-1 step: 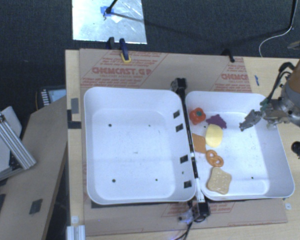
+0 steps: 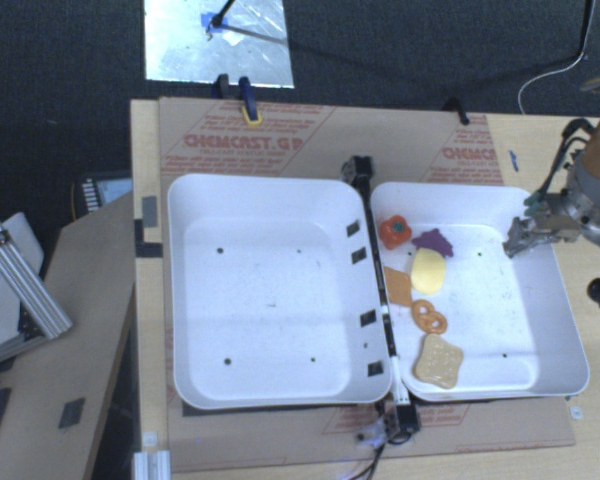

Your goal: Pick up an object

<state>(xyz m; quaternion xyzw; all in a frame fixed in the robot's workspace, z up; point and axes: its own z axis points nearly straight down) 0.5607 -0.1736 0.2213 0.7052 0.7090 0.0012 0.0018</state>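
Right bin (image 2: 550, 338) holds tomato (image 2: 395, 231), grapes (image 2: 433, 240), lemon (image 2: 428, 271), pretzel (image 2: 429, 317), bread (image 2: 438, 361); jaws' state unclear

Robotics lab bench, two white bins (image 2: 270, 193) on printed cardboard sheeting (image 2: 310, 133) mid-frame, aluminium framing rail (image 2: 20, 283) at left edge, loose cables (image 2: 555, 68) upper right, dark carpet (image 2: 60, 68) behind

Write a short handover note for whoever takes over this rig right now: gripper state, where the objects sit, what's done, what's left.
Gripper: at the right bin's far right rim, holding nothing visible.
Objects, all along the right bin's left side: red tomato toy, purple piece, yellow lemon-like piece, orange flat piece, pretzel, bread slice.
Done: nothing picked.
Left: move across the bin, descend, grasp one object, lift.
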